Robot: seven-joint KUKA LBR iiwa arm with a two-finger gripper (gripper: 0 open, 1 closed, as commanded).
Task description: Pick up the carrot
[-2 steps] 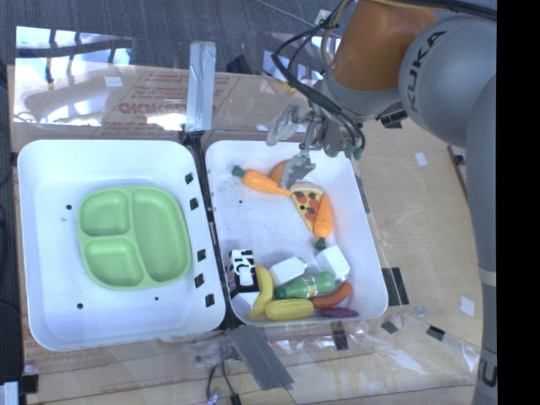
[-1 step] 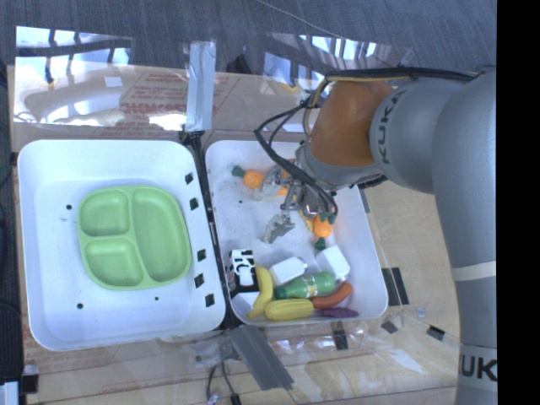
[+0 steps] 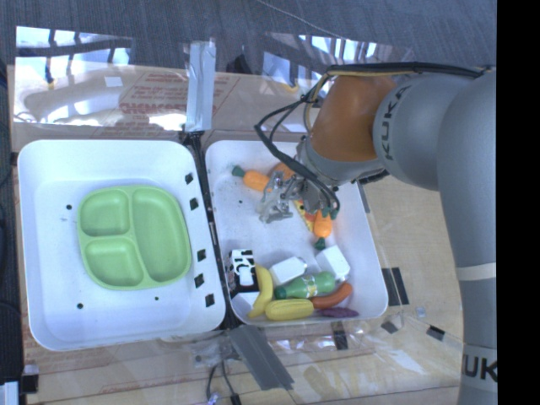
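gripper (image 3: 277, 202) hanging low in right bin (image 3: 221, 226) | fingers' spread: cannot tell (metal blurring) | carrot (image 3: 253, 179) lying just beside, up-left | risk: second carrot (image 3: 321, 224) sitting near the wrist, so it may be closing on the wrong one or on nothing

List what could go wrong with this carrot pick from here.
1. Two orange carrot-like pieces lie by the pincer: one to its left, another to its right. It may close on neither.
2. The right bin is crowded; the white block near the right-hand piece could get knocked.
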